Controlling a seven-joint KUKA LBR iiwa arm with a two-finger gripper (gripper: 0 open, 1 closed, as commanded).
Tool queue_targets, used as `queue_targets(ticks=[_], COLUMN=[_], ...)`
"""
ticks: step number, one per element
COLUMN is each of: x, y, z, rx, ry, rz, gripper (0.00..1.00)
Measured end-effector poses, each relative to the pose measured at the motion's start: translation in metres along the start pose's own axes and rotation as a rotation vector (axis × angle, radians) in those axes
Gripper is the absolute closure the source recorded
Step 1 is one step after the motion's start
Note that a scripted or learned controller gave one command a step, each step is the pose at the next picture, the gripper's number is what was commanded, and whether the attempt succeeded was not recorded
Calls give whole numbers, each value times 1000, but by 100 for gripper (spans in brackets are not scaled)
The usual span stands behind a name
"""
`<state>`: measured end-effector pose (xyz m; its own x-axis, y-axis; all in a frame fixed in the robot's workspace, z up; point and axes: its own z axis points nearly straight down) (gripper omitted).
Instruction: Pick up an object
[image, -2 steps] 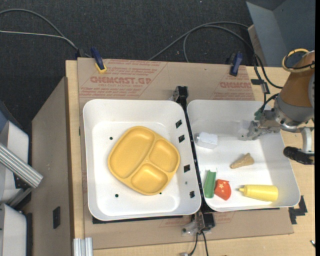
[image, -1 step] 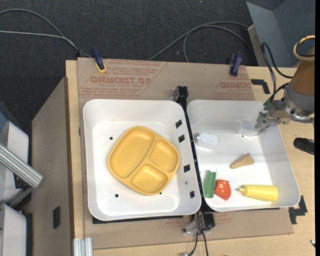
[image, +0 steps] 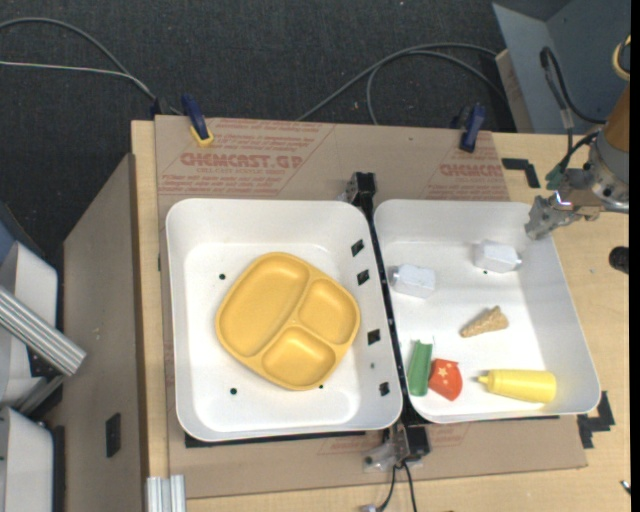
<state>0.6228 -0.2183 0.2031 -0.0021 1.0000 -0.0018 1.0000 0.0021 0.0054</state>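
Gripper (image: 541, 216): at right bin (image: 570, 300) far-right rim, nothing held; opening can't be told. Nearest item: white block (image: 497, 256). Descent to be centred over block, clear of rim.

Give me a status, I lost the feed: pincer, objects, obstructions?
Pincer at right bin's far right rim, nothing seen in it. Nearest object: white block, untouched in the bin. Path to it unobstructed.
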Motion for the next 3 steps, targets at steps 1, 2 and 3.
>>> queue_targets(ticks=[1,2,3], x=[0,62,124], y=[1,-4,-18], z=[-45,-45,-47], rx=[1,7,8], ry=[1,4,5], rz=[0,-3,-4], gripper=[100,100,100])
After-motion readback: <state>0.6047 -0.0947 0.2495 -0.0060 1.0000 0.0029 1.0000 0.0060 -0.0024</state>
